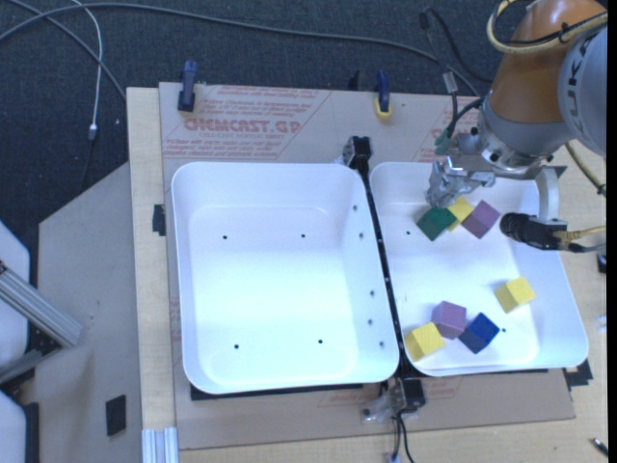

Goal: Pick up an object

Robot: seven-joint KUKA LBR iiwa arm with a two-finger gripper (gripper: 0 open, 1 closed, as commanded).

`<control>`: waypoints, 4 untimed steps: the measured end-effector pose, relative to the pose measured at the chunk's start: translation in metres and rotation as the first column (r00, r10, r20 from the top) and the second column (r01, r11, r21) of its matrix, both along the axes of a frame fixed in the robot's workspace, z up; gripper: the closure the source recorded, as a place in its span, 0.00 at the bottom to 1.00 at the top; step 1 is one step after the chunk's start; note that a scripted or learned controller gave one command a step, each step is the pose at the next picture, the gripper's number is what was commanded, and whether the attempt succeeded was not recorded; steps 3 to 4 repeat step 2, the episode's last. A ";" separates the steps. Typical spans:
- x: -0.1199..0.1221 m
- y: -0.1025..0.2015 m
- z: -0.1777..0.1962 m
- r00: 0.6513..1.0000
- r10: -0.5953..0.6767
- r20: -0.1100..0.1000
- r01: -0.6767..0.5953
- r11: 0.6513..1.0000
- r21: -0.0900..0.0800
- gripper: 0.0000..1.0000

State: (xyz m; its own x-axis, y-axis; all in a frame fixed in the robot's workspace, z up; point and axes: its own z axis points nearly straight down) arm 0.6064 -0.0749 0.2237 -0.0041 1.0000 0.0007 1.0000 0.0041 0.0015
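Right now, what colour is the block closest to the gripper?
Yellow block, right under the gripper, seen from the camera view.

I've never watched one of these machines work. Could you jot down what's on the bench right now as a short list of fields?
arm: grey with orange band, reaching in from the right
gripper: low over the far end of the right bin
under the gripper: green block, yellow block, purple block, bunched together
near corner cluster: yellow block, purple block, blue block
lone piece: yellow block
left bin: white, shallow

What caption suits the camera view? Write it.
Gripper over green block in the right bin.
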 end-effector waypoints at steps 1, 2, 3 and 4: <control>0.011 0.059 -0.007 1.000 0.001 -0.001 -0.001 1.000 0.001 1.00; 0.020 0.118 0.004 1.000 0.000 0.000 0.000 1.000 0.000 1.00; 0.020 0.118 0.004 1.000 0.000 0.000 0.000 1.000 0.000 1.00; 0.020 0.118 0.004 1.000 0.000 0.000 0.000 1.000 0.000 1.00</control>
